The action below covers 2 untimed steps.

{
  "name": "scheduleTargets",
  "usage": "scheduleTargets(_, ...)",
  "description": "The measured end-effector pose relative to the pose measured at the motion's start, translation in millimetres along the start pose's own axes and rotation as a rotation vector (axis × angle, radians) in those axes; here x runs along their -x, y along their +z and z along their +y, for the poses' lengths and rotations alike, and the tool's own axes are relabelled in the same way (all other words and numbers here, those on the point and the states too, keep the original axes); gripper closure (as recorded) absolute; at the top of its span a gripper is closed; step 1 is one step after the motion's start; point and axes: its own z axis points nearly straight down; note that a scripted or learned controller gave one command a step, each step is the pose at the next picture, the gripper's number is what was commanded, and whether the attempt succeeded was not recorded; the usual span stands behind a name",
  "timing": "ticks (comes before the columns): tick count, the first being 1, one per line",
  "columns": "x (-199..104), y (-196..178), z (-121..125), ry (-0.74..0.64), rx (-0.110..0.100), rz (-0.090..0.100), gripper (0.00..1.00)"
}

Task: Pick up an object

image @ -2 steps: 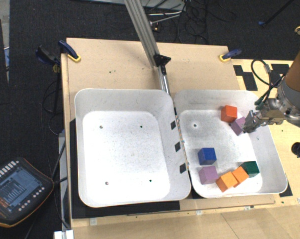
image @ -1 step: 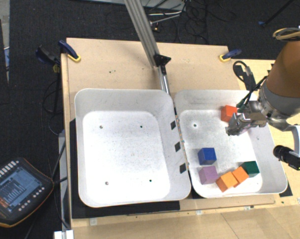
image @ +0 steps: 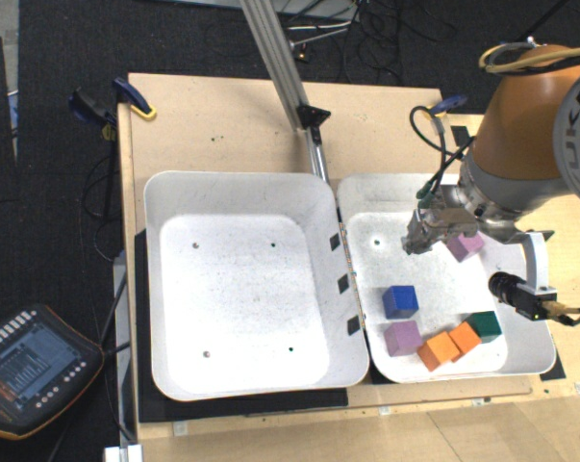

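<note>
Several small blocks lie in the right bin point(image: 386, 195). A blue cube point(image: 399, 301) sits near the bin's middle, with a purple cube point(image: 402, 337) just in front of it. An orange cube point(image: 441, 346) and a green cube point(image: 484, 327) rest by the front wall. A pale purple block point(image: 466, 246) lies farther back, partly hidden by the wrist. My gripper point(image: 417, 238) hangs low over the bin, just left of that pale purple block and behind the blue cube.
The left bin point(image: 164, 200) stands beside the right one. A slanted metal pole point(image: 275, 46) ends at the bins' shared back corner. Blue clamps point(image: 131, 94) grip the bench's back edge. A teach pendant point(image: 30, 359) lies at the lower left.
</note>
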Motion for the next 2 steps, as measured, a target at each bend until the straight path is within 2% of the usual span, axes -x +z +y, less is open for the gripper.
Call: scheduleTargets(2, -99, 15, 0, 0.0, -0.003, 0.0, 1.0)
